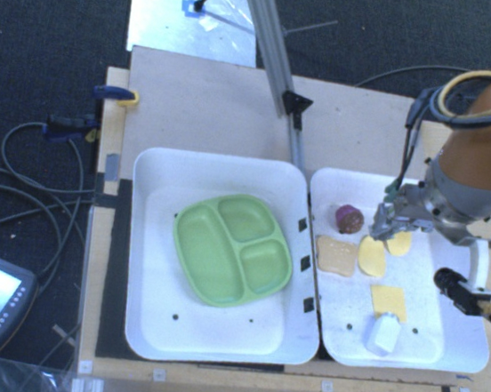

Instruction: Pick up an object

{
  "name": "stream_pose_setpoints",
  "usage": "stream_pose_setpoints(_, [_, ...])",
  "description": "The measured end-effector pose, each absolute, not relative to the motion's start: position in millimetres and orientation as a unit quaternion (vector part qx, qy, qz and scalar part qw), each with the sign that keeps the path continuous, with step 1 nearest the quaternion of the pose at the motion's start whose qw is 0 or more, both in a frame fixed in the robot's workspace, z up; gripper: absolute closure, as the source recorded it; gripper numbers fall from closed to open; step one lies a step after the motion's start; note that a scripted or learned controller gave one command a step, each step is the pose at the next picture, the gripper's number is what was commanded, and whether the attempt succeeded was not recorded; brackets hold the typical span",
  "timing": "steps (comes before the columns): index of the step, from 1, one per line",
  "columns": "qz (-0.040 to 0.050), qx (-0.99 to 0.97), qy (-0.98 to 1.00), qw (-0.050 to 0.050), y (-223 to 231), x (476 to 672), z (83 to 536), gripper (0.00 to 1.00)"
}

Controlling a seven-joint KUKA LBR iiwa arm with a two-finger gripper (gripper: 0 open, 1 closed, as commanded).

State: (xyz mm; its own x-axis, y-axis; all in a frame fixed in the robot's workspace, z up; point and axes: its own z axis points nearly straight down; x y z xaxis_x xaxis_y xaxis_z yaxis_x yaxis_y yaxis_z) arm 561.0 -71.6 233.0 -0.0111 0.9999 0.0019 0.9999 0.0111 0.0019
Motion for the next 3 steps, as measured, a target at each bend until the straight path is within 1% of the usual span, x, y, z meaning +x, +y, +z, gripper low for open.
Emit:
stream_pose_setpoints(1, [-0.0021, -0.703, -0.711, -0.001, -27, 577.1, 241, 1.00])
stream_pose_setpoints(2, [-0.0021, -0.703, -0.711, 0.000, 34, 599.3, 240, 1.00])
stream_pose_setpoints(3, [-0.0013, -0.703, -0.711, 0.000, 87, 613.8, 228, 1.00])
